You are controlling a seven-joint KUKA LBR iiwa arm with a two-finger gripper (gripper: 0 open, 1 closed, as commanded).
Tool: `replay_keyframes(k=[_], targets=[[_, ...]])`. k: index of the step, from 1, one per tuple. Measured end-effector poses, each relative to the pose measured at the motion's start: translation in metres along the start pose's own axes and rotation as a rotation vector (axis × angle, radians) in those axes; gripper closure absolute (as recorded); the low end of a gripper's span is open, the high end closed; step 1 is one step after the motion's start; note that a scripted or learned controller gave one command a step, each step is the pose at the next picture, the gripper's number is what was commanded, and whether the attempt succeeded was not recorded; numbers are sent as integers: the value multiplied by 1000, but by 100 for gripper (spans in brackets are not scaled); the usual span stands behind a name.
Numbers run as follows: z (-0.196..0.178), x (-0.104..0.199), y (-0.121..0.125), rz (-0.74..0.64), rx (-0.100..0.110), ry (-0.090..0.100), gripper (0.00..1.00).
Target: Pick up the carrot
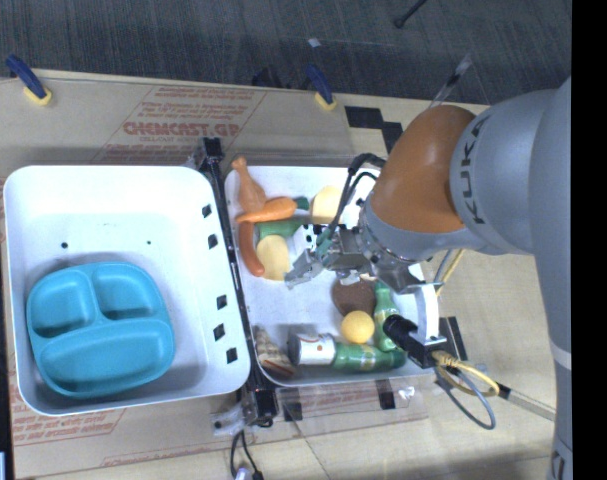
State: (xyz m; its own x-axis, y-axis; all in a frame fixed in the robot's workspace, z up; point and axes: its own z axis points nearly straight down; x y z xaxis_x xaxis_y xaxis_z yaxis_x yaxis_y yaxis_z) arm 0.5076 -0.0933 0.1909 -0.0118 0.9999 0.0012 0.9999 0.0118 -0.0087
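2 white bins (43, 193) sit on a cardboard-covered counter (183, 113) over dark carpet; the arm's tool (305, 268), grasp state unclear, hovers at 5 o'clock from the carrot (268, 209).

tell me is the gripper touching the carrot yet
Apart. The camera view shows the gripper low in the right bin, with bare white floor between it and the carrot.

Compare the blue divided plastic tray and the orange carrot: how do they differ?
The blue divided plastic tray lies in the left white bin; the orange carrot lies in the right bin. The tray is broad, flat and far larger; the carrot is slim and tapered. The tray lies alone; the carrot is crowded by other toy food, near the gripper. Both rest in their bins, neither held.
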Motion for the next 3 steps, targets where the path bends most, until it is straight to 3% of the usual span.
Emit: replay_keyframes(k=[1,2,3], targets=[[68,-26,78,-28,-13,-5,0],[77,-7,152,129,-22,-17,0],[64,-4,154,121,-22,-7,100]])
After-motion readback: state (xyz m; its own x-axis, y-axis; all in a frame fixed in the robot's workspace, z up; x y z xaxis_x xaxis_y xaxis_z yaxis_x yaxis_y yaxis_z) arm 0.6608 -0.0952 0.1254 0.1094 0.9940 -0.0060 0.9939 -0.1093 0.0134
